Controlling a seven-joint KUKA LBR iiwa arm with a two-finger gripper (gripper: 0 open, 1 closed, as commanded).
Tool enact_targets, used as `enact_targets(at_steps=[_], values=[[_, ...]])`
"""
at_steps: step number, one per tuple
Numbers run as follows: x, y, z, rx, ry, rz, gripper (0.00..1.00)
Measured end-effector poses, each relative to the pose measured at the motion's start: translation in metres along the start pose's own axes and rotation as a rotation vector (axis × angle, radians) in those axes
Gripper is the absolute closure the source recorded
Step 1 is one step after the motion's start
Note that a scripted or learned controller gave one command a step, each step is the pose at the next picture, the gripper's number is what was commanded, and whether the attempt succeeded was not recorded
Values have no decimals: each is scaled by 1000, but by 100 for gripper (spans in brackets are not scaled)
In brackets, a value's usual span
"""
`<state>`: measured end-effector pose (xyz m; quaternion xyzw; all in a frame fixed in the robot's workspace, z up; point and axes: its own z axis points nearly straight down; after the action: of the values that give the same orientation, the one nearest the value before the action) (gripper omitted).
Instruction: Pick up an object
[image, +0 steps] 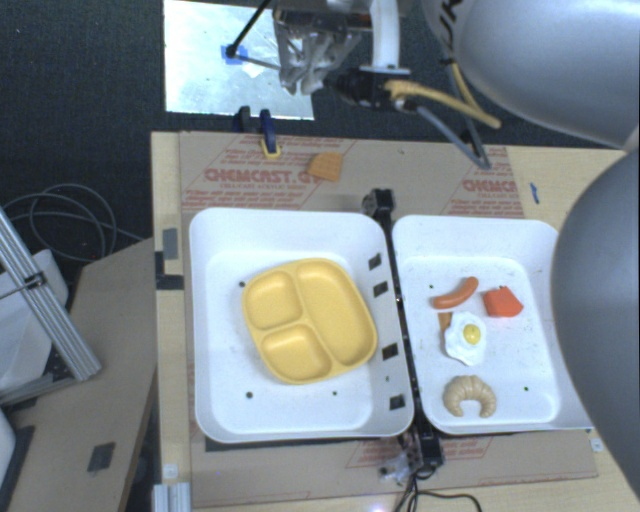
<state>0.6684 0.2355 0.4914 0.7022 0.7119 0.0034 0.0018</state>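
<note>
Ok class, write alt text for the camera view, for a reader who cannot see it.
Two white bins sit side by side: the left bin holds a yellow divided tray; the right bin holds a toy sausage, fried egg, croissant and orange piece. The gripper hangs beyond them.

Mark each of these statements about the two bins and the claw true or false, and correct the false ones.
1. A yellow tray with three compartments lies in the left bin. True.
2. The croissant sits on the tray. False: it lies in the right bin, near its front edge.
3. The fried egg lies between the sausage and the croissant. True.
4. The claw is down inside the right bin. False: it hangs beyond the bins, at the top of the view.
5. A red piece lies beside the sausage in the right bin. True.
6. The sausage is in the left bin. False: it is in the right bin.
</note>
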Motion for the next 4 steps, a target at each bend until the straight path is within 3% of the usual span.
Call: enact_targets(at_steps=[4], values=[[2,0,-46,-10,0,-17,100]])
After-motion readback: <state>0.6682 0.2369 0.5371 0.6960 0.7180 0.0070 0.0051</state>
